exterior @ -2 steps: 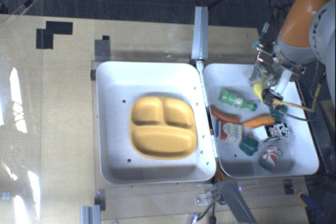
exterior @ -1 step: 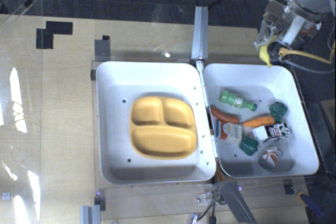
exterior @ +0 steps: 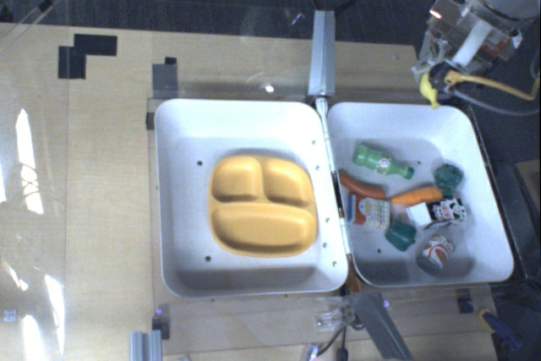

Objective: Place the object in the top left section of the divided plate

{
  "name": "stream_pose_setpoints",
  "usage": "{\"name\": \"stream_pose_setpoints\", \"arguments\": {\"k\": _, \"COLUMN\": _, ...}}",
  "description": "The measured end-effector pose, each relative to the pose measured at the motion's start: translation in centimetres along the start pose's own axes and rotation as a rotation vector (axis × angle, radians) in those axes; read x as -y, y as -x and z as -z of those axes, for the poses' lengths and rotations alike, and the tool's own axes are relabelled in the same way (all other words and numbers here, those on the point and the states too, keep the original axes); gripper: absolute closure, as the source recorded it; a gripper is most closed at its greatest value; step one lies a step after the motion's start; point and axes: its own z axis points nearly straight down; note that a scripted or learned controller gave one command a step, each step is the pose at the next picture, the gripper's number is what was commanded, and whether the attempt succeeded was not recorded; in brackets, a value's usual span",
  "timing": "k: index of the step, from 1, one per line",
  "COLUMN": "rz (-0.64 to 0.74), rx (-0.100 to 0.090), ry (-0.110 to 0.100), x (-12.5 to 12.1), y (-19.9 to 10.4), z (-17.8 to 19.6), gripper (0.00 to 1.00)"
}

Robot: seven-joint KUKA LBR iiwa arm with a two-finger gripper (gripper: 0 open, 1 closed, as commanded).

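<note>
Down front, the yellow divided plate (exterior: 262, 205) sits in the left bin (exterior: 182, 182), its top left section bare. Up at the far right, the gripper (exterior: 433, 84) hangs above the right bin's (exterior: 486, 182) back rim, a yellow piece at its tip; how it's set, I can't tell. Grey wrist and orange band slant away to the top right corner. Below, a green bottle (exterior: 382, 161), an orange carrot (exterior: 417, 197), teal pieces and small packets lie jumbled together.

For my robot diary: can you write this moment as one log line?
tool: above right bin's back edge | yellow plate: in left bin | toys: right bin
</note>
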Motion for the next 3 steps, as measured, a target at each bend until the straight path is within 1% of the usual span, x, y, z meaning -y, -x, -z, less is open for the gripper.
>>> {"name": "stream_pose_setpoints", "arguments": {"k": 1, "rz": 0.034, "rx": 0.002, "ry": -0.005, "x": 6.5, "y": -2.4, "z": -12.9, "gripper": 1.00}}
{"name": "stream_pose_setpoints", "arguments": {"k": 2, "rz": 0.098, "rx": -0.001, "ry": -0.001, "x": 6.8, "y": -2.5, "z": -6.6, "gripper": 1.00}}
{"name": "stream_pose_setpoints", "arguments": {"k": 3, "rz": 0.085, "rx": 0.002, "ry": -0.005, "x": 15.5, "y": -0.1, "z": -11.1, "gripper": 1.00}}
